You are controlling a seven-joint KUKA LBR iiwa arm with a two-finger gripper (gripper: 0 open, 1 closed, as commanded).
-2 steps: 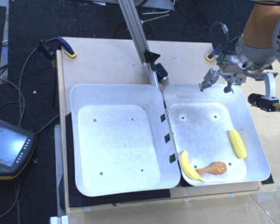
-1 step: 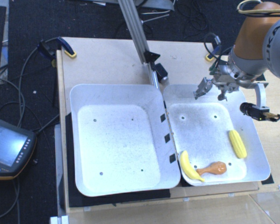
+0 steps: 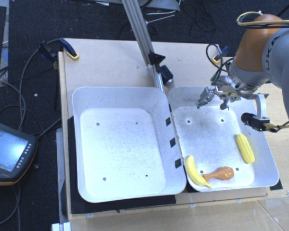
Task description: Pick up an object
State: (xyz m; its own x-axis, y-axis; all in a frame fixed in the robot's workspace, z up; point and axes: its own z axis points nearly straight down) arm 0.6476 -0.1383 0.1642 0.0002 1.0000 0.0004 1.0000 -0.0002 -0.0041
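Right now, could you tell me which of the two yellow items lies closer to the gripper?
The yellow corn cob by the right bin's right wall; the curved yellow banana lies farther from the gripper, at the front-left corner.

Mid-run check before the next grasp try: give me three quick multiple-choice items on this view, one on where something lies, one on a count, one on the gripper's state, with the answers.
1. Where does the banana lie?
A. In the left bin
B. At the near left edge of the right bin
C. On the bench outside the bins

2. How many objects lie in the right bin?
A. One
B. Three
C. Five

3. What is the gripper doing?
A. It hangs over the far end of the right bin with nothing between its jaws
B. It grips the corn cob
C. It rests in the left bin

Answers: 1 B, the banana sits against the divider side near the front. 2 B, banana, drumstick and corn cob. 3 A, all three objects lie on the bin floor apart from it.
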